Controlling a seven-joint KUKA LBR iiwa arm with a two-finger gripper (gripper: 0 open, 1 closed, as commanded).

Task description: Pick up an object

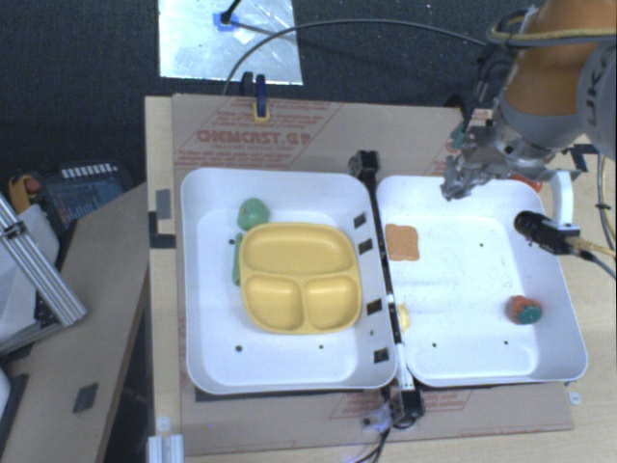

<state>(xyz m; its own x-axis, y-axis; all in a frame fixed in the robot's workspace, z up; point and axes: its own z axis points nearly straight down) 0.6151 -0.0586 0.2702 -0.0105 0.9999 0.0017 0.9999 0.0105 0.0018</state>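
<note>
Left bin (207,258) first: a yellow divided tray (297,276) lies flat and right side up, three compartments showing, filling most of the bin's middle. Peeking out from under its upper-left edge is a green object (252,214), rounded at the top, with a strip of green running down along the tray's left side. Over in the right bin (463,355), an orange flat square piece (402,242) lies near the upper-left corner, close to the divider. A small yellow item (402,317) sits against the bin's left wall. Far right, near the wall, rests a small teal-and-orange lump (524,310), well apart from the others.
</note>
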